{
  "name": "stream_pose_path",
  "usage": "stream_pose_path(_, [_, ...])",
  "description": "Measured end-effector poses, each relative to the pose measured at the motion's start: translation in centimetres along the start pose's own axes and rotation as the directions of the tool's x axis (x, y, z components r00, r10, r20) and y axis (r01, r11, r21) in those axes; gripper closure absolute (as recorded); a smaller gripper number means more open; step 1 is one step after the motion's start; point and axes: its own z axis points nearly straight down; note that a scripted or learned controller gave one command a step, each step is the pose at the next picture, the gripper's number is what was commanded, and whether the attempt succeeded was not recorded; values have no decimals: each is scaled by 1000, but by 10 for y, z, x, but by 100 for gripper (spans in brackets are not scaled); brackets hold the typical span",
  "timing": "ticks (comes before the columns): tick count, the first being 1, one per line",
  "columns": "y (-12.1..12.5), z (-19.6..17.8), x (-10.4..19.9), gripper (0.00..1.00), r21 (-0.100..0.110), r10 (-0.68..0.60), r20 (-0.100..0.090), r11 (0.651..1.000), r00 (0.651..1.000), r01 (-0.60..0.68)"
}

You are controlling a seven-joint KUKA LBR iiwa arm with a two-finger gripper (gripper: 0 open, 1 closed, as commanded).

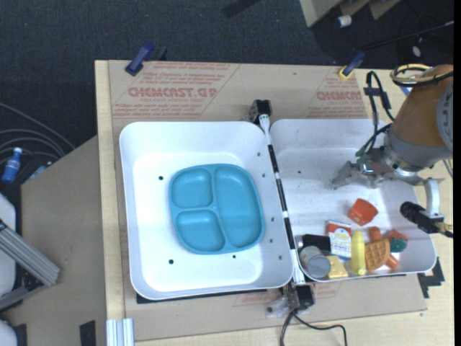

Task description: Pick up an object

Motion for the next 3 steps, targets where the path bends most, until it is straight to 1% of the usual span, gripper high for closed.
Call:
stream_pose_path(1, [44,0,70,0,-3,-1,0,1000,1000,1])
stream_pose_path(2, [-26,0,27,0,0,1,0,1000,1000,-1])
stream_pose_path(3, [48,-1,35,0,-3,-1,0,1000,1000,1])
